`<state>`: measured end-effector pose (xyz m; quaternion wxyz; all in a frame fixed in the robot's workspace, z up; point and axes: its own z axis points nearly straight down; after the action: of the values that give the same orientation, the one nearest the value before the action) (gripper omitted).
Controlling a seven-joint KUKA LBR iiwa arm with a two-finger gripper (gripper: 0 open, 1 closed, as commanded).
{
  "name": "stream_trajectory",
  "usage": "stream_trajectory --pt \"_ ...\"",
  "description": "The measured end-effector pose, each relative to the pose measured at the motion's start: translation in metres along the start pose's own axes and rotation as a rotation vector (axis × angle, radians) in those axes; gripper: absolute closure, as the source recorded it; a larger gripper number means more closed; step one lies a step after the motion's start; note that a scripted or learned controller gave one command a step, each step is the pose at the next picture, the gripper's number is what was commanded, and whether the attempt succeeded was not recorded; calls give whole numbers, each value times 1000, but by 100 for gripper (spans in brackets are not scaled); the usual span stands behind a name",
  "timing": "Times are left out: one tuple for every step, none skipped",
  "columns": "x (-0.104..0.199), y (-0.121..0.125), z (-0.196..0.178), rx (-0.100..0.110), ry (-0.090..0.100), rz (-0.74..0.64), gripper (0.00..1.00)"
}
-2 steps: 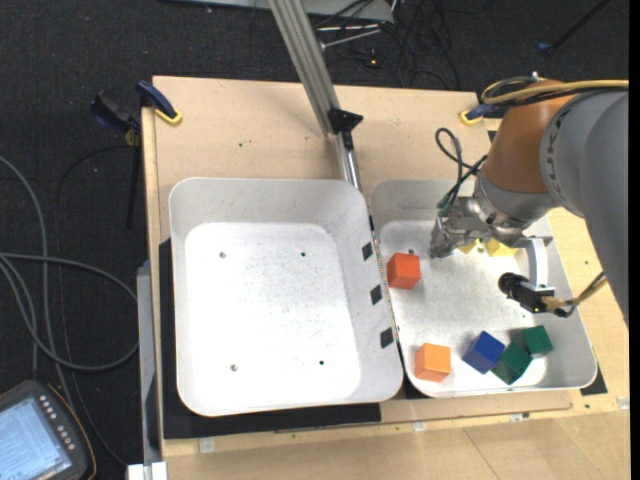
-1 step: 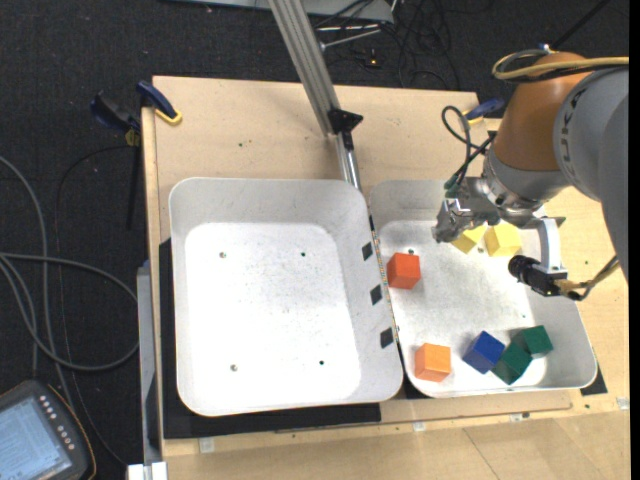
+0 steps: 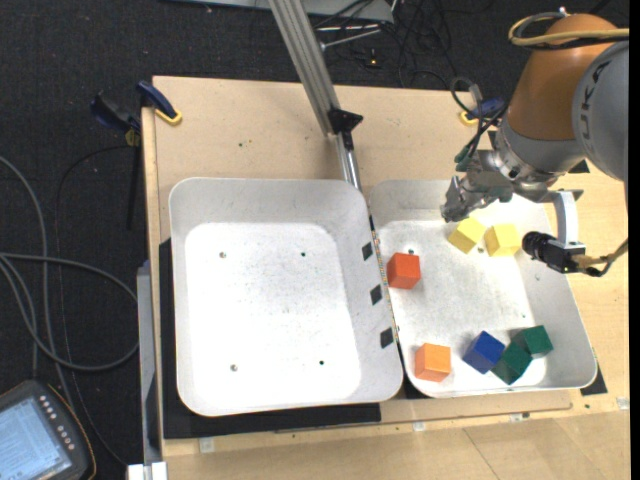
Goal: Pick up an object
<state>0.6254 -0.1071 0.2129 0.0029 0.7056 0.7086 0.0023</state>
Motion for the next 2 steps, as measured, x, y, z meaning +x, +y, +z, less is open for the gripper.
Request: stream_trajectory --pt "-1 5 -44 0 -1 1 100" --pt "62 16 -45 4 2 -4 100"
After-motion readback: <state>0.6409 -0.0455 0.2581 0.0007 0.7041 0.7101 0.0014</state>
